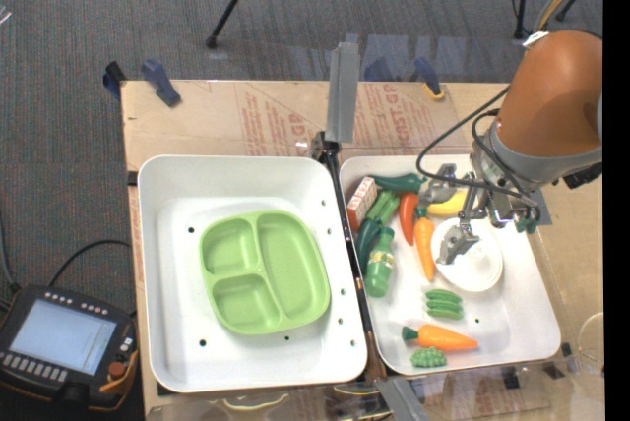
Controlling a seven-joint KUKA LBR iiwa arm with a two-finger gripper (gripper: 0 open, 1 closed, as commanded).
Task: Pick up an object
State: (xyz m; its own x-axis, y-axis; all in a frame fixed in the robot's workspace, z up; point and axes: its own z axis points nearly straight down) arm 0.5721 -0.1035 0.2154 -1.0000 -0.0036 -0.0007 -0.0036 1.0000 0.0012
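Arm: grey with an orange band, reaching in from the right over the right white bin.
Hand: hangs low above a small round white plate in the right bin; whether it is spread or pressed together cannot be told.
Toy food: an orange plastic carrot lies just left of the plate, a yellow piece above it, a green bottle by the bin's left wall, a green pea pod and a second carrot nearer the front.
Left white bin: holds a light green three-compartment plastic tray.
Tabletop: brown board under both bins.
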